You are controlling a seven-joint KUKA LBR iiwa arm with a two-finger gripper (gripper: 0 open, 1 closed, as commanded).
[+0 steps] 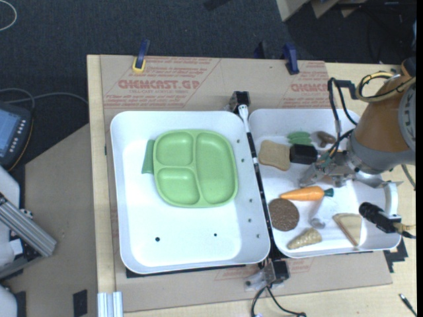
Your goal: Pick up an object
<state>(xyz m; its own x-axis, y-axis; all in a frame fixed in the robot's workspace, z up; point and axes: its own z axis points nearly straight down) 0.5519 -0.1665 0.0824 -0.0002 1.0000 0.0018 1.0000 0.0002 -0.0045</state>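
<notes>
We see the gripper (325,170) above the carrot (303,193); the green divided plate (195,167) sits at nine o'clock.

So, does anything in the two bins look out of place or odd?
Nothing looks spilled or broken. The green divided plate sits slightly askew in the left bin, on a darker green thing. The toy foods crowd the right bin.

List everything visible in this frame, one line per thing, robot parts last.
Shallow white bins: two, white, side by side on the bench.
Green three-compartment plastic plate: one, green, left bin.
Tan bread slice toy: one, right bin, upper left.
Orange carrot toy: one, right bin, middle.
Round brown patty toy: one, right bin, lower left.
Pale cone toy: one, right bin, bottom.
Wedge-shaped sandwich toy: one, right bin, lower right.
Gripper: one, grey, above the carrot.
</notes>
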